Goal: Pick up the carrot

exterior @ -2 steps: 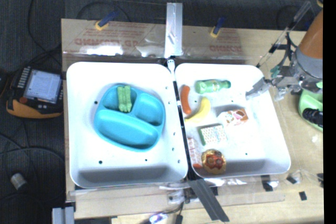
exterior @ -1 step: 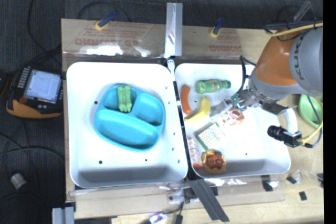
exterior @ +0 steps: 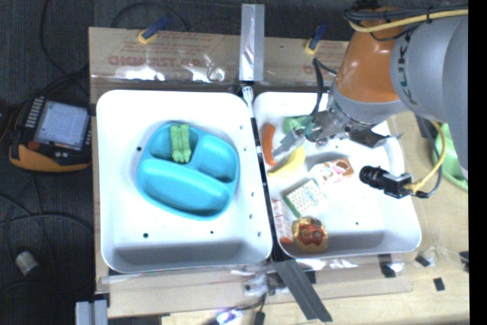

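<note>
The carrot [exterior: 268, 143] is a short orange piece lying lengthwise against the left wall of the right bin [exterior: 403, 232]. My gripper [exterior: 294, 139] reaches down into that bin from the right. Its tip is just right of the carrot and above a yellow banana-like piece [exterior: 290, 162]. I see nothing held by it. The grey arm with its orange band [exterior: 365, 72] hangs over the bin's back right.
The right bin also holds a green item [exterior: 295, 122], a white grid-printed card [exterior: 304, 196], a small packet [exterior: 335, 168] and a red-and-yellow fruit [exterior: 308, 233]. In the left bin [exterior: 122, 240] a blue divided plate [exterior: 186, 175] carries a green vegetable [exterior: 181, 142].
</note>
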